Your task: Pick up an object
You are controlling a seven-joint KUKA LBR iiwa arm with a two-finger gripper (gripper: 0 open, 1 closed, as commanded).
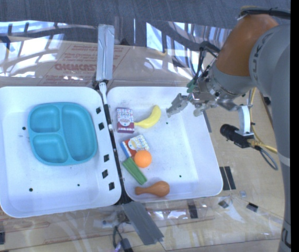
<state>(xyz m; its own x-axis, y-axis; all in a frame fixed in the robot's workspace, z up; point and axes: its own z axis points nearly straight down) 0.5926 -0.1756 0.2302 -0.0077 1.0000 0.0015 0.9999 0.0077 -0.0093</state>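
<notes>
We see the pincer [177, 105] over the right bin [191, 161], near its far edge, just right of the banana [148, 118]; its fingers look spread, with nothing between them. No pick is done yet, we judge. The banana lies by the far-left part of that bin, beside a small carton [124, 119]. Along the bin's left wall sit a packet [137, 143], an orange ball [142, 159] and a green piece [134, 170]; a drumstick [152, 189] lies at the near edge. The left bin [8, 156] holds a blue tray [62, 133]. Closing on something and lifting remain.

Bench [60, 62] (apparently cardboard-topped) bears left bin [2, 156] and right bin [207, 161].
</notes>
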